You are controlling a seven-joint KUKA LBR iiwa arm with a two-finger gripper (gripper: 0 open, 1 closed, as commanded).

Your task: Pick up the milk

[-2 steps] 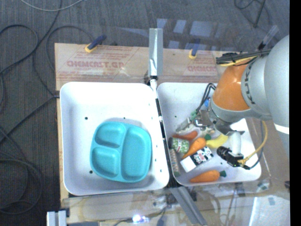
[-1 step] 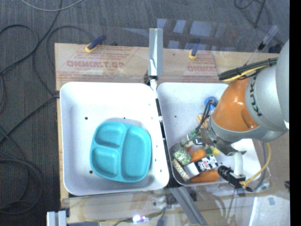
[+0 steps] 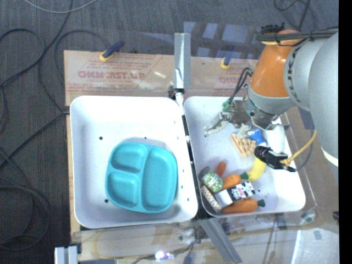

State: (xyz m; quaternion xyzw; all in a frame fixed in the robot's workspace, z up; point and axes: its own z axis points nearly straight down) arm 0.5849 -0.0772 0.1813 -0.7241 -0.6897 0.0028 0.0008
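The milk (image 3: 241, 191) is a small black-and-white carton lying near the front of the right bin (image 3: 286, 199), wedged between two orange carrots (image 3: 240, 206). My gripper (image 3: 216, 124) hangs over the bare floor in the far left part of that bin, well behind and to the left of the milk. Nothing shows in it. The grey and orange arm (image 3: 275, 76) reaches in from the right and covers the bin's far right corner.
Around the milk lie a green-and-white packet (image 3: 211, 180), a yellow piece (image 3: 257, 169), a tan waffle-like piece (image 3: 242, 143) and a blue item (image 3: 256, 134). The left bin (image 3: 88, 125) holds a turquoise divided plate (image 3: 143, 176). A metal divider (image 3: 181, 65) runs between the bins.
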